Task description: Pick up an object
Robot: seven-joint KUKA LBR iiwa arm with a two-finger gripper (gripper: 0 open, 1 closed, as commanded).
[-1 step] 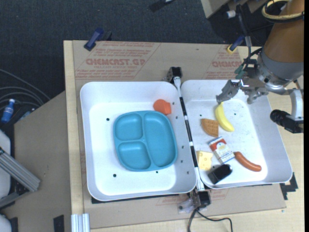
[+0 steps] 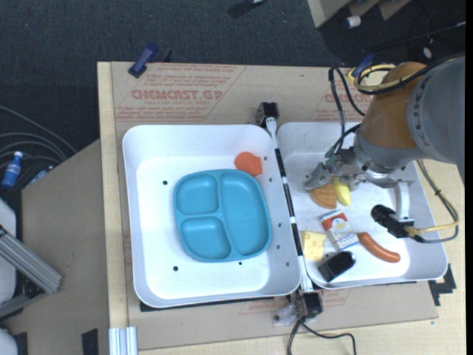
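Pincer [image 2: 331, 177] low in right bin [image 2: 295, 143], over yellow toy [image 2: 343, 193] and tan bread-like piece [image 2: 323, 197]; spread or pinching, cannot tell. Toy likely light, stiff, slick plastic; grip its narrow middle

White bins [image 2: 140, 198], light blue divided plate [image 2: 222, 214], small orange piece [image 2: 249, 163], yellow banana-like item [image 2: 343, 193], tan cookie [image 2: 323, 196], red-orange sausage [image 2: 379, 248], yellow cheese [image 2: 314, 245], black block [image 2: 338, 265], grey arm with orange band [image 2: 392, 117]
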